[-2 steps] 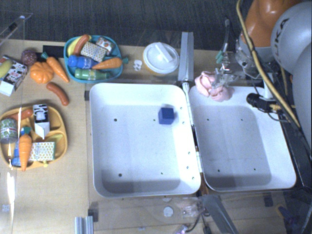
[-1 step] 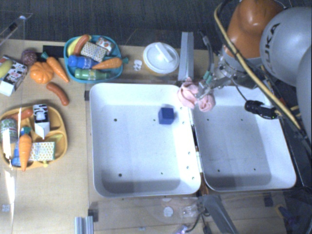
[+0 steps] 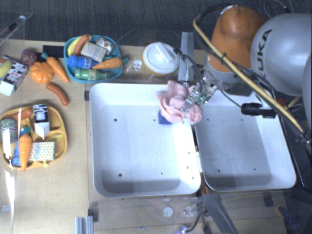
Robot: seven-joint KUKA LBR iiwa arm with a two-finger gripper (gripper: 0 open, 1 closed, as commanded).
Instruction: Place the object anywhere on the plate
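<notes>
Gripper (image 3: 191, 101) fingers pinch a crumpled pink cloth (image 3: 176, 106) over a small blue object (image 3: 164, 118).

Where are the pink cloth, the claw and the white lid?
pink cloth (image 3: 171, 106): camera view, on its crumpled middle.
claw (image 3: 191, 101): camera view, midway between its fingertips, at the cloth's right edge.
white lid (image 3: 161, 57): camera view, on its top face.

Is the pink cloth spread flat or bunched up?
Bunched: the pink cloth sits crumpled in folds at the left bin's upper right corner.
</notes>
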